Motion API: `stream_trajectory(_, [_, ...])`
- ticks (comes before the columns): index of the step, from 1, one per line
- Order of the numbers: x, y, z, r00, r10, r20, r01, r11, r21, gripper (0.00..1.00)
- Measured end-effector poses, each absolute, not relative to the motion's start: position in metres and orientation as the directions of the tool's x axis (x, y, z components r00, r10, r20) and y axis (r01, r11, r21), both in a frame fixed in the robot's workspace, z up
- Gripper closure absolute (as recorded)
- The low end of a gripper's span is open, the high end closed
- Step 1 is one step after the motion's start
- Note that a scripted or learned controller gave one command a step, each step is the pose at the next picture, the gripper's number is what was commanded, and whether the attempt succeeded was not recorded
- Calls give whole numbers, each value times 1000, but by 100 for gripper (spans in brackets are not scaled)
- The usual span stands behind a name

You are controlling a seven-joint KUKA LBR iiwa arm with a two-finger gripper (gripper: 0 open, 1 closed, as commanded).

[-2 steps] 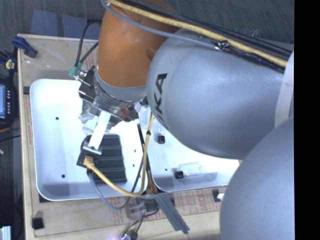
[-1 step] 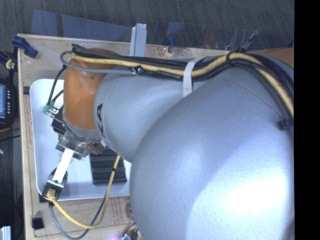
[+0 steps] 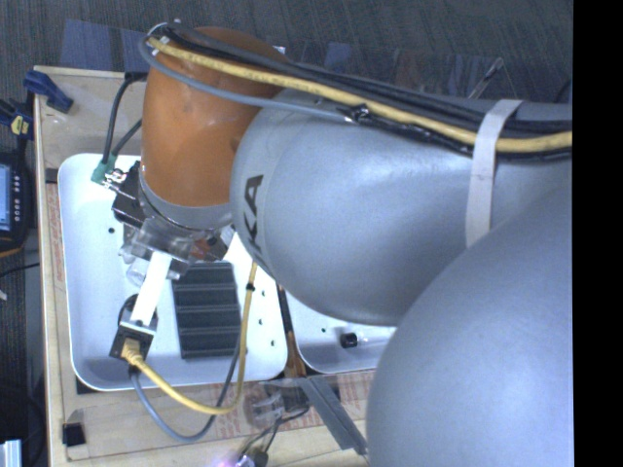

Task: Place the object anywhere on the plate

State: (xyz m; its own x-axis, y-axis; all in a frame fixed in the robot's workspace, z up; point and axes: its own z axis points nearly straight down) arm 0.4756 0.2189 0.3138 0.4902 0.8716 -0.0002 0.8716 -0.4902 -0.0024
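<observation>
Gripper [image 3: 185,246] over the left bin [image 3: 83,261]; whether clenched or released cannot be told. Ribbed black block [image 3: 206,309], probably the object, lies just nearer. Risk: a poorly centred grasp pushes it aside.

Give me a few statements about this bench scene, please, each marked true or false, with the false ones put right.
1. The orange band of the arm hangs over the bin on the view's left. True.
2. Both bins are blue. False: they are white.
3. A small dark thing lies in the bin on the view's right. True.
4. The arm reaches in from the view's left. False: it comes in from the right.
</observation>
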Motion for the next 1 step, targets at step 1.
stream_trajectory(1, [474,144,125,539,842,-7,842,-539,-6,100])
